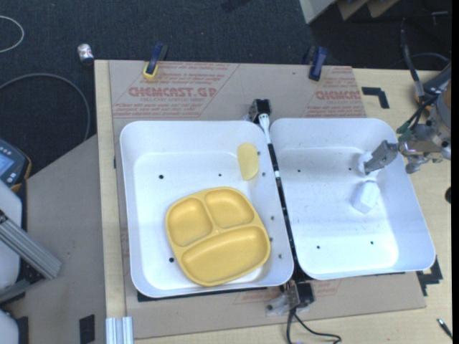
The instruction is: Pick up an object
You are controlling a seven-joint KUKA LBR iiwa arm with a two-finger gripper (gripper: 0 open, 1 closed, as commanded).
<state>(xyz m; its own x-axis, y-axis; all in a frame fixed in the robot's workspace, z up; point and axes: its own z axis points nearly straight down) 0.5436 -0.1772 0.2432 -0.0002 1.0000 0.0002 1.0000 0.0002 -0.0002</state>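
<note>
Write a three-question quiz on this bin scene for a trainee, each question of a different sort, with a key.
1. True or false: the yellow divided plate lies in the right bin.
2. Which object lies nearest the gripper? A) the yellow divided plate B) the small yellow piece C) the small white object
3. Fill in: the small yellow piece lies near the left bin's ____ wall, by the divider between the bins.

Key
1. False; it lies in the left bin.
2. C; the white object lies just below the gripper in the camera view, in the right bin.
3. Right.

Two white bins (136, 192) sit on a cardboard-covered bench (215, 84).
</note>
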